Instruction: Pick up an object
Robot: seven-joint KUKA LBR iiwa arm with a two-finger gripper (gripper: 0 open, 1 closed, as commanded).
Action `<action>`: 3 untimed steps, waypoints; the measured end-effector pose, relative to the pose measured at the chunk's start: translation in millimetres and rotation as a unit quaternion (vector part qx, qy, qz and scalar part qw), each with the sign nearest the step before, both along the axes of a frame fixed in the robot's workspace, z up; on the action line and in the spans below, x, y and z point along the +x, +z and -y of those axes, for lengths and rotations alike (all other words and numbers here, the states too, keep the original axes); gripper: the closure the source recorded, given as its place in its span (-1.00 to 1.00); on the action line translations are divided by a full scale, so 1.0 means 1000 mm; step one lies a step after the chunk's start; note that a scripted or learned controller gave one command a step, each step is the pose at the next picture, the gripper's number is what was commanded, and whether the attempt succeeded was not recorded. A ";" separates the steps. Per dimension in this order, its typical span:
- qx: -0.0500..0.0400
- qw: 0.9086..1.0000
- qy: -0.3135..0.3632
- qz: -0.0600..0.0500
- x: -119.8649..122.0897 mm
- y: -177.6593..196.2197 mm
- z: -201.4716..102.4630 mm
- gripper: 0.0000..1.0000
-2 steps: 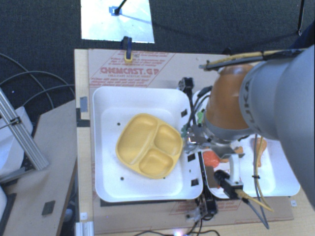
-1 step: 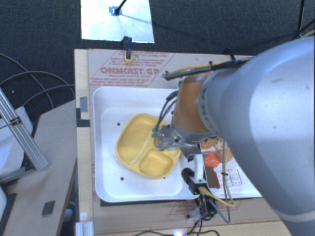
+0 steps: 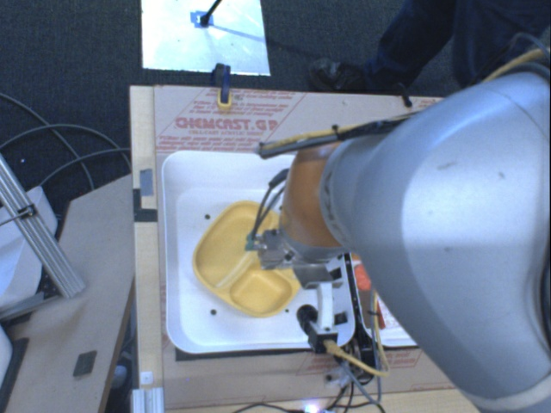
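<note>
Plate [image 3: 225, 249]: yellow and split into compartments. It lies flat in the left bin, on the floor of the bin's right half, with its right edge under the robot's wrist.
Arm [image 3: 430, 222]: grey and very close to the camera. It covers the right side of the bench, and its orange band sits just above the plate's right edge.
Board [image 3: 232, 117]: pale with red print. It lies under the bin and shows beyond the bin's far rim.
Bin [image 3: 176, 231]: white and shallow with rounded corners. Its left half is bare white floor with a few small dark dots.
Sheet [image 3: 202, 24]: pale and square, on the dark floor beyond the bench.
Rail [image 3: 39, 235]: a metal bar slanting across the left edge, beside a tan table top.
Gripper [image 3: 263, 246]: down at the plate's right edge, over the ridge between compartments. I cannot tell how far open it is, nor whether it has hold of anything.
Clamp [image 3: 223, 84]: blue with a yellow tip, on the board's far edge.
Red thing [image 3: 362, 275]: a small patch just right of the bin, mostly hidden by the arm.
</note>
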State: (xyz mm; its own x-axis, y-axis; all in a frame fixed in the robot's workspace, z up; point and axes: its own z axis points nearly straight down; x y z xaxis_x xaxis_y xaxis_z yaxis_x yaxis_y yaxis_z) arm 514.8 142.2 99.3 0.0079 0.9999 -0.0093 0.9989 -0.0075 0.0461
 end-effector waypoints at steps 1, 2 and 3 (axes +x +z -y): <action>0.006 1.000 0.006 -0.011 0.084 0.174 0.012 1.00; 0.004 1.000 0.004 -0.029 0.074 0.034 0.008 1.00; 0.005 1.000 0.003 -0.012 0.113 0.213 0.057 1.00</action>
State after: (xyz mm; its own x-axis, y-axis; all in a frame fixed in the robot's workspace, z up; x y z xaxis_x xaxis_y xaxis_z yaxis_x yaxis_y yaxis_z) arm 628.0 85.6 312.2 0.0020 1.0000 0.0005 0.9997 -0.0020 0.0227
